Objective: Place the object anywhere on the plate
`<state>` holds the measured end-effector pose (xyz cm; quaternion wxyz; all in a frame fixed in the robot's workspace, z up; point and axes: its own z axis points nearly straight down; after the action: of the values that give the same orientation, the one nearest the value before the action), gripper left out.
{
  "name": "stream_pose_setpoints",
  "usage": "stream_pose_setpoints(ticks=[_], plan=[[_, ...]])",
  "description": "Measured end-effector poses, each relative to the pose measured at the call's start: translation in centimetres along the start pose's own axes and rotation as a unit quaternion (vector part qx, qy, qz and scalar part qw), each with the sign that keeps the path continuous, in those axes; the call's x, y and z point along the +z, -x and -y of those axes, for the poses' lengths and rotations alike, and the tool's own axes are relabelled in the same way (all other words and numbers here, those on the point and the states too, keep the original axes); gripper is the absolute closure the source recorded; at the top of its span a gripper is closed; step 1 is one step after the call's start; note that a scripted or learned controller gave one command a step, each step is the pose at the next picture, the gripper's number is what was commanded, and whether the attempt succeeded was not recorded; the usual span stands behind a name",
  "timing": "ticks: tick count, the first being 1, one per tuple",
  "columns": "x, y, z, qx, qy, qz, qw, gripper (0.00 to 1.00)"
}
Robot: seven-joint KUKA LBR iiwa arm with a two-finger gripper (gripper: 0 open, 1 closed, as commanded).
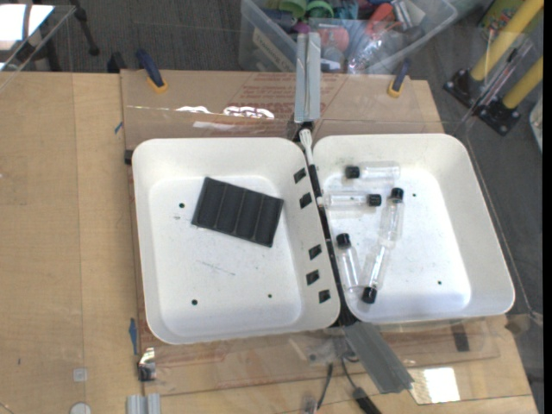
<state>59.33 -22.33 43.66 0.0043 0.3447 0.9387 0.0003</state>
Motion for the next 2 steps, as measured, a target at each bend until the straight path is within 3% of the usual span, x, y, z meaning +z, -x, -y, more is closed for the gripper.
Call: stream_pose_setpoints(ticks=[1, 2], plan=[[0.0, 0.0, 0.0, 0.000, 0.000, 0.000, 1.0000, 0.00], [-1.2, 0.1, -0.1, 0.000, 0.002, 0.004, 1.0000, 1.00]])
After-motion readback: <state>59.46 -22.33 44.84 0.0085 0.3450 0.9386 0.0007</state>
